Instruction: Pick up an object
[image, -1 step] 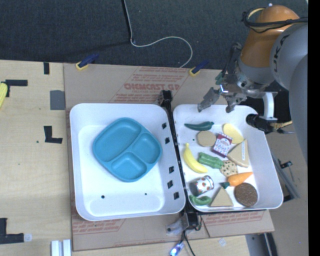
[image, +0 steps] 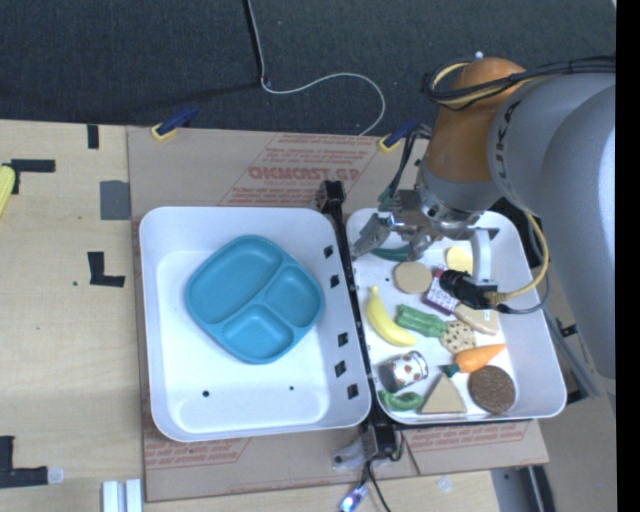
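Many toy foods (image: 440, 330), yellow banana (image: 381, 318), orange carrot (image: 478, 356), right bin (image: 540, 300)

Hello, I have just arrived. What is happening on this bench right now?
A grey robot arm reaches in over the right bin, which holds toy food: a banana, a carrot, a brown cookie and others. Its gripper hangs low above the bin's far end, near a round tan piece. Nothing can be seen held by it. The left bin holds a blue divided plate.
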